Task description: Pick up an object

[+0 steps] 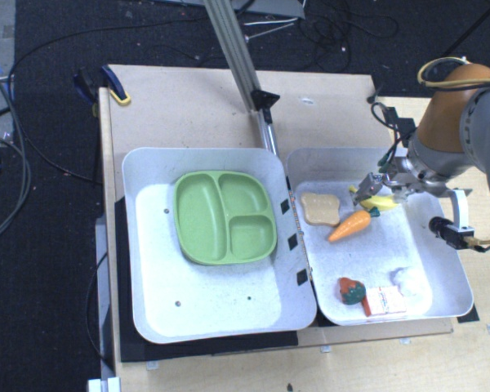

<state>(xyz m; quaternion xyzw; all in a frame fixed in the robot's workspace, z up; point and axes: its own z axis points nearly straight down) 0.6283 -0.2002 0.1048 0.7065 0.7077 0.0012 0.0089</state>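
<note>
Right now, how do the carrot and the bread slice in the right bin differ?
The carrot is orange, long and tapered; the bread is pale tan, flat and roughly square. The carrot lies at a slant, nearer the gripper; the bread lies left of it, toward the green plate. Both rest in the right bin, almost touching.

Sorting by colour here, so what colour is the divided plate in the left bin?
Light green, plain; the plate shows best in the camera view.
</note>
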